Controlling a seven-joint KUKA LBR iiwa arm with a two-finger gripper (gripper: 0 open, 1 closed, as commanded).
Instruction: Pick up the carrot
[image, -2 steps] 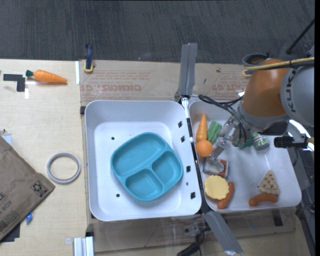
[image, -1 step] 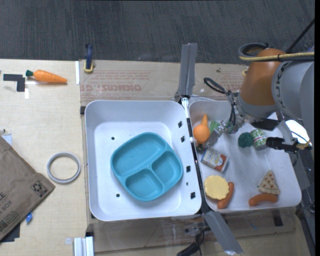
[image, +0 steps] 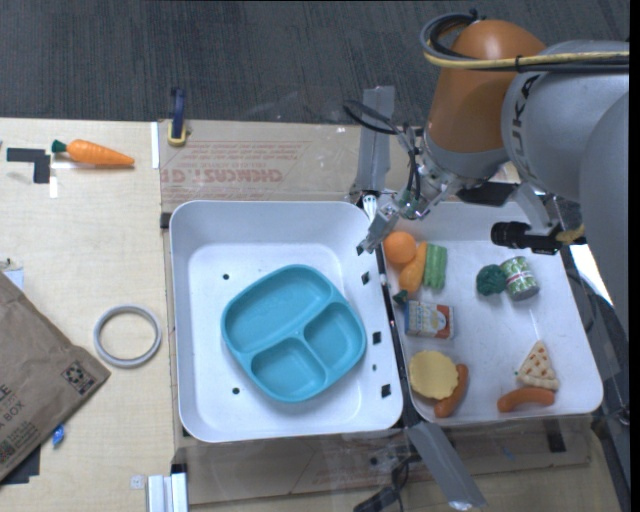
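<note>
A carrot (image: 95, 153), orange with a green top, lies on the wooden bench at the far upper left, outside both bins. In the right bin (image: 570, 300), near its left wall, a round orange fruit (image: 400, 247) rests against a smaller orange piece (image: 411, 278) that may be another carrot. My gripper (image: 383, 222) hangs over the divide between the two bins, just up and left of the orange fruit and far from the bench carrot. Nothing is visibly held in it.
The left bin (image: 200, 300) holds a blue divided plate (image: 292, 332). The right bin also holds a green vegetable (image: 436, 267), broccoli (image: 490, 281), a can (image: 520, 278), a small carton (image: 428, 319), a yellow round item (image: 433, 373), a sausage (image: 525, 399) and a pizza slice (image: 538, 366). A tape ring (image: 127, 334) lies on the bench.
</note>
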